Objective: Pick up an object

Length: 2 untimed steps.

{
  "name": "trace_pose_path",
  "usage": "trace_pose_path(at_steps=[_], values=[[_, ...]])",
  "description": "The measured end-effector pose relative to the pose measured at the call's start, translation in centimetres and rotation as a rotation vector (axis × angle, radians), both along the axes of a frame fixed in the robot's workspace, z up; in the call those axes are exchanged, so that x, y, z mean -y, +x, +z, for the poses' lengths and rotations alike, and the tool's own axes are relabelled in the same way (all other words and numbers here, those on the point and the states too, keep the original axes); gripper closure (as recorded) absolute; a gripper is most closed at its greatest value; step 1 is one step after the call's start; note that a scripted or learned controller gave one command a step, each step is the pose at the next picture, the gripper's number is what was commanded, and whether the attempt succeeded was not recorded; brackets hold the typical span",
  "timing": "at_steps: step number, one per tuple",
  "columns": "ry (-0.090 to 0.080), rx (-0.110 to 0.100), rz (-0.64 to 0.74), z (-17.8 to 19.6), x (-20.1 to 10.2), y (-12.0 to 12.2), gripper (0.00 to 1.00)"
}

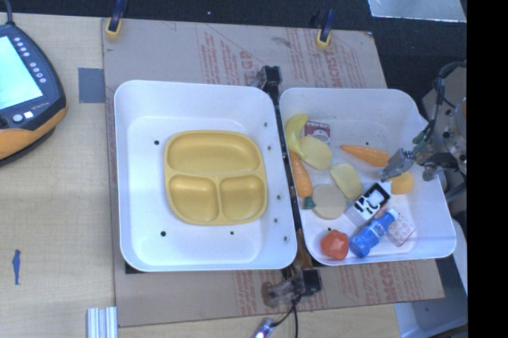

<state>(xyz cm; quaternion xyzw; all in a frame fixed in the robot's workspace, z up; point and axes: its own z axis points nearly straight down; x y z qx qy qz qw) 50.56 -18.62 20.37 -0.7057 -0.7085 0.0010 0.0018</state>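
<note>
- Bench seen from above, bearing two shallow white bins side by side on a cardboard sheet point(238, 51).
- Left bin point(135, 170) holds a yellow divided plate point(214, 175) with three compartments, lying flat in the middle.
- Right bin point(361, 102) holds a jumble of toy food: a carrot point(365, 155) toward the far right, a second carrot point(302, 176) along the left wall, pale yellow pieces point(316, 152) between them, a red tomato point(335, 244) at the near edge, a blue bottle point(371, 233) just right of it, and a small orange piece point(402, 183).
- Gripper point(397, 163) reaches in from the right, low over the right bin between the far carrot and the orange piece; whether it is open or closed, I cannot tell.
- A handheld control pad point(24, 94) rests at the far left.
</note>
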Motion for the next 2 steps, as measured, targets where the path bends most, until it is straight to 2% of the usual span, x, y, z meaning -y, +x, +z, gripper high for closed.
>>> trace_pose_path(at_steps=[1, 2], values=[[-0.001, 0.002, 0.001, -9.7, -0.8, 2.8, 0.00], [-0.001, -0.001, 0.003, -11.2, -4.8, 8.7, 0.00]])
